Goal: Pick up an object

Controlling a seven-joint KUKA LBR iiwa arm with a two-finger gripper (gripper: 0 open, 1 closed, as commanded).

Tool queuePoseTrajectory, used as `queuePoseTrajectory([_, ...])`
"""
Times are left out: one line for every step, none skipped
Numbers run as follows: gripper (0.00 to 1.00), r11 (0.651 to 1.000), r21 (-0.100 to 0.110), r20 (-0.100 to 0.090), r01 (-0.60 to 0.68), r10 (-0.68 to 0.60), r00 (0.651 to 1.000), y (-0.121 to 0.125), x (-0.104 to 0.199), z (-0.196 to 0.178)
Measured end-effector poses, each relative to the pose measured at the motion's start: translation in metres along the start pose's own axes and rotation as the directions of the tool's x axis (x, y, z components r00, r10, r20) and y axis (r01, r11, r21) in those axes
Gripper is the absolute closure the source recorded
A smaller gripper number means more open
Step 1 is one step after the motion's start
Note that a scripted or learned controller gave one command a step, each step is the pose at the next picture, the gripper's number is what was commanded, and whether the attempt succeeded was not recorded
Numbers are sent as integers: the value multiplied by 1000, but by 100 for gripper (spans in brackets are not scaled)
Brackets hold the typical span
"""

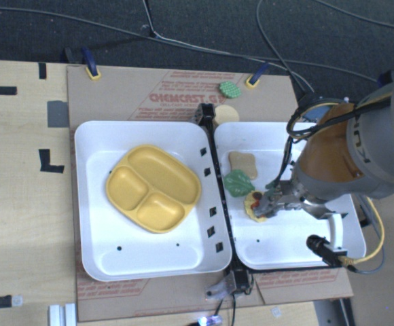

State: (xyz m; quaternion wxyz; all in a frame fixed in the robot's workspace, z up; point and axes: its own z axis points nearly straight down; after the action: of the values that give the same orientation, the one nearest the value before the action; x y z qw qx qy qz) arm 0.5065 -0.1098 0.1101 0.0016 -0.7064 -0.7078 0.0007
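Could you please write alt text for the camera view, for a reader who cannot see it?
A grey robot arm reaches from the right into the right white bin, its gripper low over a small yellow and red object beside a green piece and a tan piece. The left bin holds a yellow divided plate.

One camera sits high above the bench [27,182], looking down at a slant on both white bins [88,182].

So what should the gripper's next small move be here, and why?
Probably a short lift to test the grasp. The gripper sits low in the right bin, right at the yellow and red item, with the green piece close beside it. Whether anything is actually gripped can't be seen.
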Motion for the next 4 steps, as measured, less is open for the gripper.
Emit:
queuePoseTrajectory([100, 1000, -7, 2, 0, 0, 1000, 11, 0, -50])
queuePoseTrajectory([100, 1000, -7, 3, -1, 1, 1000, 4, -6, -106])
queuePoseTrajectory([100, 1000, -4, 2, -1, 1, 1000, 4, -6, -127])
queuePoseTrajectory([100, 1000, -3, 0, 6, -6, 1000, 5, 54, -133])
